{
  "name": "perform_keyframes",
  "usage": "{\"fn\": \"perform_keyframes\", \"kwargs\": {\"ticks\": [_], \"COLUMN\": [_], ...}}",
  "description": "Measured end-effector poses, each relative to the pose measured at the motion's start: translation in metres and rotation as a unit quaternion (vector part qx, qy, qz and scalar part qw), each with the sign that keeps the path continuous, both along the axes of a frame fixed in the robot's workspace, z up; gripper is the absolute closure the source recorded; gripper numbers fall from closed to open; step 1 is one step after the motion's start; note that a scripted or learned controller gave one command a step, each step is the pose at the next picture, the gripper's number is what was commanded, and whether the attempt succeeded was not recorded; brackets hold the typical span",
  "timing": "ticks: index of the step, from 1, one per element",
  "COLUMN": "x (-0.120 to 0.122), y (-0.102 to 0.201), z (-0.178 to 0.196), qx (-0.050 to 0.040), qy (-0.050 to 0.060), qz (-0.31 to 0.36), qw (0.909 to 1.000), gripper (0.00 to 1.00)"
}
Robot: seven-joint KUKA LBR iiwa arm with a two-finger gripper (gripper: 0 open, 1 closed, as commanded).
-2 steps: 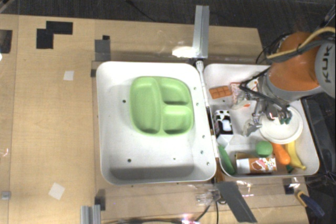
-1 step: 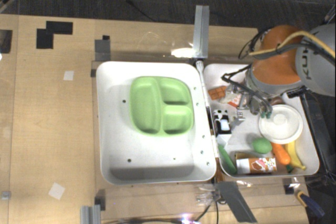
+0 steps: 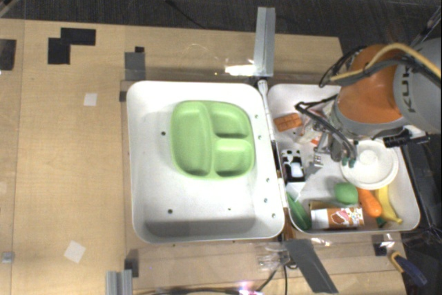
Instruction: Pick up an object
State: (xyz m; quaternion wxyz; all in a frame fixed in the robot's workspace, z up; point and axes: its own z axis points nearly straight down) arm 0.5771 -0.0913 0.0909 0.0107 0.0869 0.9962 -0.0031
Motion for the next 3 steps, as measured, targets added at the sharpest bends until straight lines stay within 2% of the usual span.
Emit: {"fn": "perform_keyframes", "kwargs": {"ticks": [1, 2, 3], "x": [0.0, 0.08, 0.085], "y": [-0.006, -0.016, -0.015], "z": [0.0, -0.002, 0.013], "qx": [-0.0025, 0.0054, 0.006], "qy": [0.002, 0.005, -0.004], "qz": [-0.126, -0.218, -0.214], "qw": [0.9921, 0.976, 0.9769], "gripper": [0.0, 0.0, 1.0]}}
